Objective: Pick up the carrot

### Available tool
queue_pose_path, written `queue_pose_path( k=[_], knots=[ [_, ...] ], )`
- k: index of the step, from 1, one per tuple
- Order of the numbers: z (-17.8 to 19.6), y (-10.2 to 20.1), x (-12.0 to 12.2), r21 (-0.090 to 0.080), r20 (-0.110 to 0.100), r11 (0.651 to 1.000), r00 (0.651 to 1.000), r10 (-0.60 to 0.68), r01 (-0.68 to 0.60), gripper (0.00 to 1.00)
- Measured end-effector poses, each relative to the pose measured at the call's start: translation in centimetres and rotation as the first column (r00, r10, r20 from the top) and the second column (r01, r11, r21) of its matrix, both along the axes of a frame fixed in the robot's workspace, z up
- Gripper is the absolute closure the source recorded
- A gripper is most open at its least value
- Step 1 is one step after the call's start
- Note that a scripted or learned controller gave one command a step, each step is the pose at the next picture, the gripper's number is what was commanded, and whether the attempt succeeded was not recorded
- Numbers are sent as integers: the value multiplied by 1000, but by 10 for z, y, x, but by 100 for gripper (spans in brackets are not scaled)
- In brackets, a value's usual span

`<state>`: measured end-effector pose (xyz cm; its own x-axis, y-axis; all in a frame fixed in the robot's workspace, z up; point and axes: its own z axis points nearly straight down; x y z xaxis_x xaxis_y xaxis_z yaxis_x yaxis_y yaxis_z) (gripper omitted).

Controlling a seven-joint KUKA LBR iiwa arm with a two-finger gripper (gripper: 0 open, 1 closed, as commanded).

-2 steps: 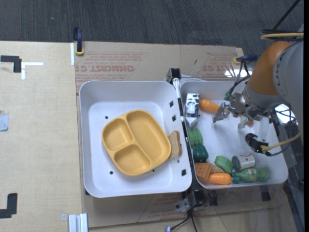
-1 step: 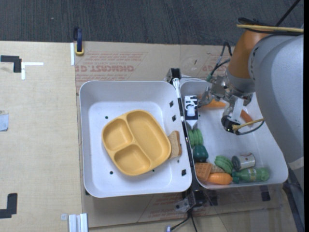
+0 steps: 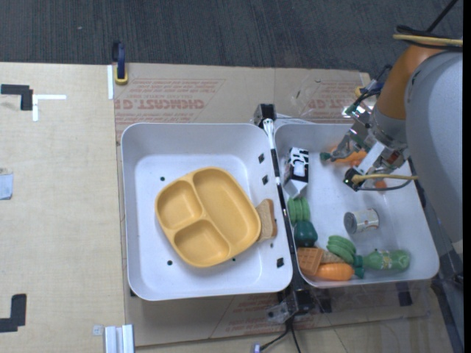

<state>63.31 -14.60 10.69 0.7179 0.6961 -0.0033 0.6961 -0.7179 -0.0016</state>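
While the grey arm's two-finger gripper (image 3: 360,162) hangs over the far end of the right-hand shallow white bin (image 3: 425,223), the slant of the view and the clutter at the wrist hide its tip, so I cannot tell whether it is open or closed. Something small and orange (image 3: 351,155) sits right at the gripper, too blurred to name. Just beside it toward the divider lies a black-and-white printed carton (image 3: 296,165). Nearer the middle of the bin is a short silver metal can (image 3: 361,220) on its side.

Along the divider are two rounded green toy vegetables (image 3: 300,221), one above the other. At the near end, well apart from the gripper, lies the orange plastic carrot (image 3: 335,272) with a green tip. It touches a tan waffle-patterned piece (image 3: 310,258) on one side, with a green pod-shaped toy (image 3: 341,245) just behind it and a long green toy vegetable (image 3: 386,259) beyond.

The carrot looks like hollow toy plastic. It is probably light, stiff and smooth, so likely to slip or roll. A hold across the thick middle, squeezing the narrow width, seems safest, though its neighbours crowd it closely.

The left-hand white bin (image 3: 140,219) holds a yellow three-compartment plastic plate (image 3: 208,215) and a brown bread-slice toy (image 3: 267,219).
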Motion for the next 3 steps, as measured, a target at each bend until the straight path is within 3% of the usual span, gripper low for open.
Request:
queue_pose_path(
  k=[1, 2, 3],
  knots=[
    [8, 1, 0, -2, -5, 1000, 1000, 9, -9, 100],
    [8, 1, 0, -1, -6, 1000, 1000, 9, -9, 0],
    [2, -51, 16, 2, 10, 1000, 1000, 25, -25, 0]
  ],
)
